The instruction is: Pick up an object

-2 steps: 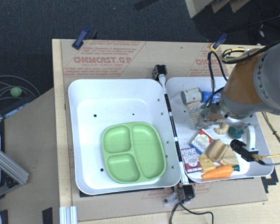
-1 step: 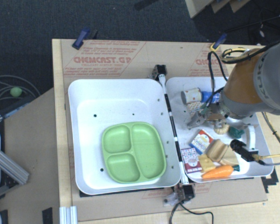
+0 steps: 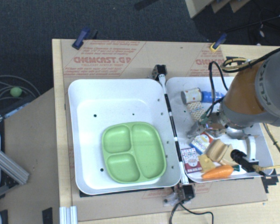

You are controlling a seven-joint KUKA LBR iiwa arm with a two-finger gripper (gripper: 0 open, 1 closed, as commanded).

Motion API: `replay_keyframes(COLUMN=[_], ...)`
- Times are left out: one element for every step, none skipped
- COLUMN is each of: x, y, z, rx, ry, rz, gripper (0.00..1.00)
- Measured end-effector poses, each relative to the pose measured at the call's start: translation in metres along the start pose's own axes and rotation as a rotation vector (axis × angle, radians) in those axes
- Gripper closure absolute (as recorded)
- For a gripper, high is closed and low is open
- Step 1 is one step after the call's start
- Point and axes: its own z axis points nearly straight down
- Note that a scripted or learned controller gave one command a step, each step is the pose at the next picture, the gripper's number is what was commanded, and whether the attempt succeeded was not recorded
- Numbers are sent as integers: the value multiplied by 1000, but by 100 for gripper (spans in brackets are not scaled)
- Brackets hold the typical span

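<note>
My gripper (image 3: pixel 199 127) reaches down into the right bin (image 3: pixel 178 85), low over its left-middle part. Right below it lies a small colourful packet (image 3: pixel 201 142). A patterned pouch (image 3: pixel 196 109) sits just behind the gripper. At the back of the bin a white can (image 3: pixel 192 95) lies on its side, with a blue tube (image 3: pixel 210 96) next to it. Toward the front are a tan cylinder (image 3: pixel 217 149), a yellow piece (image 3: pixel 206 162), an orange carrot (image 3: pixel 218 172) and a red-and-white card (image 3: pixel 190 158). I see nothing lifted off the bin floor.
The left bin (image 3: pixel 84 97) holds a green divided plate (image 3: pixel 132 151) in its front half. The arm's wrist and orange band (image 3: pixel 242 90) cover the right bin's right side. A black-edged divider (image 3: pixel 170 120) runs between the bins.
</note>
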Motion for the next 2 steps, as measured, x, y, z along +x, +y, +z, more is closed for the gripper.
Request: replay_keyframes(x=[4, 10], y=[12, 21], z=[0, 0], rx=[-4, -4], ry=[-1, -1], rz=[-1, -1], gripper=[0, 0])
